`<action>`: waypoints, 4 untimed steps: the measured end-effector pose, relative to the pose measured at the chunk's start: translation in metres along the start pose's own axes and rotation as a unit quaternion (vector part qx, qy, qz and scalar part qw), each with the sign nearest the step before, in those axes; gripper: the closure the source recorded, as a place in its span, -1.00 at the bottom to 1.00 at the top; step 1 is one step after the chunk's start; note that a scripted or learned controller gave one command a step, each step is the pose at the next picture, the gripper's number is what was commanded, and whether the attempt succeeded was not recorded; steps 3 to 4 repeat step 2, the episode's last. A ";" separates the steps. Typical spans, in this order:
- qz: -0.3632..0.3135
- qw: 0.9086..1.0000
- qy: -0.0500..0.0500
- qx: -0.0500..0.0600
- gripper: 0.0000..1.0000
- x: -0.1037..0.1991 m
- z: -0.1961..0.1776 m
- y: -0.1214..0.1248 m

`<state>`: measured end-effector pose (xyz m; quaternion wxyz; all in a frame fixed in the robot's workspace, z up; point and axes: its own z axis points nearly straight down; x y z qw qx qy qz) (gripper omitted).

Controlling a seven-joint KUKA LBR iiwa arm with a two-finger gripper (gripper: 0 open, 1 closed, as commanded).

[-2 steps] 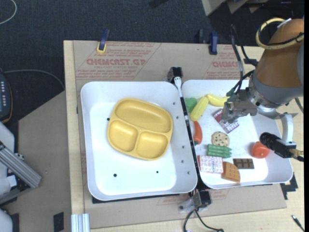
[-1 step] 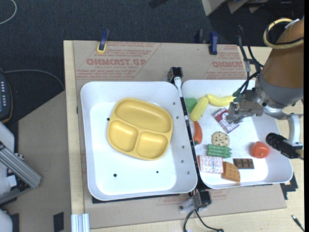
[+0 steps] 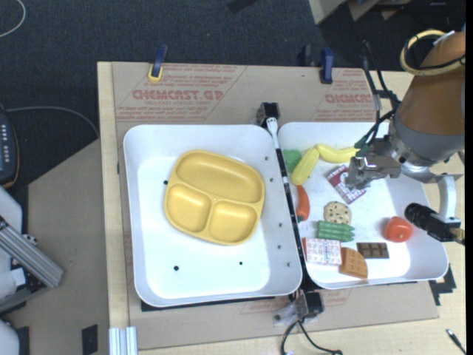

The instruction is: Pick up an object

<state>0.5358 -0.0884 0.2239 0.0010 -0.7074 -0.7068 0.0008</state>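
Claw (image 3: 361, 170) sits over the right bin (image 3: 380, 202), upper-mid area, arm coming in from view-right. Can't tell if it's apart or together, since its own body blocks that from this angle. Nothing visibly clamped.

Red-white wrapper (image 3: 341, 182): right at the claw, sticking out on its view-left/lower side, flat on bin floor. Touching the claw or just under it, can't tell which.

Other stuff in right bin, rel. to claw:
- banana (image 3: 336, 153): just up-left, near.
- corn (image 3: 304, 167): left, past the wrapper. Green piece (image 3: 292, 158) touching its far side, by the bin wall.
- orange-red carrot-like piece (image 3: 302, 203): down-left, along the bin's view-left wall.
- cookie (image 3: 337, 213): below, just past the wrapper.
- green beans (image 3: 336, 230): below the cookie, just beside it.
- white card w/ red print (image 3: 322, 251): further down-left, near front rim.
- orange waffle-ish square (image 3: 353, 264): well below, at front rim. Choc bar (image 3: 372, 251) just beside it on the upper right.
- tomato (image 3: 398, 229): down-right, apart from the rest.

Left bin (image 3: 148, 220): well to view-left of claw, holds a yellow 3-compartment plate (image 3: 214, 197), approx centred.
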 end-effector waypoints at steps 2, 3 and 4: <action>0.000 1.000 0.000 0.000 1.00 0.005 -0.002 -0.016; 0.000 1.000 0.000 0.000 1.00 0.005 -0.002 -0.016; 0.000 1.000 0.000 0.000 1.00 0.005 -0.002 -0.016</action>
